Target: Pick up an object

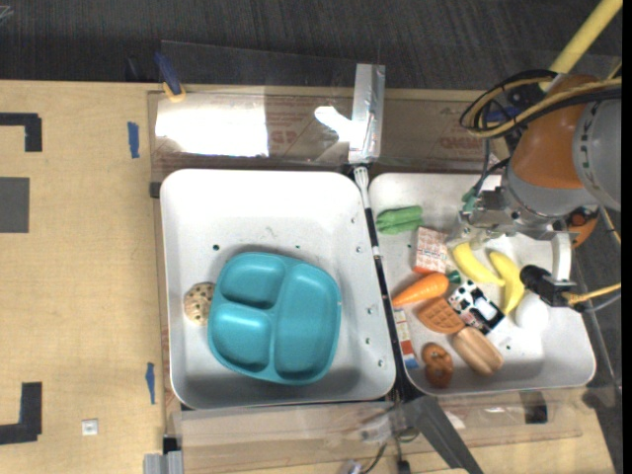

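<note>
My gripper (491, 213) hangs over the back of the right bin (553, 368), under the grey wrist with its orange band. Just below it lie two yellow bananas (491, 270). To their left sit a small pink and white box (430, 249), a green pod-shaped toy (398, 219) and an orange carrot (422, 288). Toward the front are a black and white toy (475, 302), a brown waffle (438, 316), a tan bread roll (477, 350) and a round brown piece (436, 360). I see nothing held in the gripper.
The left bin (188, 200) holds a teal divided plate (275, 314) with a speckled cookie (200, 302) at its left edge. A ridge (375, 265) separates the two bins. Cables (504, 102) loop behind the arm, and a clear panel (257, 117) stands behind the bins.
</note>
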Motion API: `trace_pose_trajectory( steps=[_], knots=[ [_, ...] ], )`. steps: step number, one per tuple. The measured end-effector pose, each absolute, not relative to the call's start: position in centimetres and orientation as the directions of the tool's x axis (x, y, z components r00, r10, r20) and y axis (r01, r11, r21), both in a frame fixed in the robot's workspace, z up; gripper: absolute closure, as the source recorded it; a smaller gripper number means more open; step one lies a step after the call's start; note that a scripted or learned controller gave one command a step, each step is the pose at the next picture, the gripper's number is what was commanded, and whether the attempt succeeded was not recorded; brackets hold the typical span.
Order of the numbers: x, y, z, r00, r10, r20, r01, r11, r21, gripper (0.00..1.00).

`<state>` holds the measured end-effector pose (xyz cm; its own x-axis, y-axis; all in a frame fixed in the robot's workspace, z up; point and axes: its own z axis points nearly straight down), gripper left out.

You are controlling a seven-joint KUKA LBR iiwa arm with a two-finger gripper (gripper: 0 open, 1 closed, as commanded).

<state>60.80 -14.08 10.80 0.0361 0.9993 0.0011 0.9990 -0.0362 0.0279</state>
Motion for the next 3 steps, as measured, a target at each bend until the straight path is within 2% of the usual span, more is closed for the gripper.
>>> trace_pose_trajectory(
  steps=[1, 2, 3],
  knots=[
    [53.3, -4.7, 23.2, 0.036, 0.999, 0.002, 0.999, -0.036, 0.009, 1.00],
    [53.4, -5.3, 24.8, 0.104, 0.995, 0.000, 0.995, -0.104, 0.003, 1.00],
    [58.4, -4.0, 26.9, 0.283, 0.959, -0.001, 0.959, -0.283, 0.002, 1.00]
  ],
)
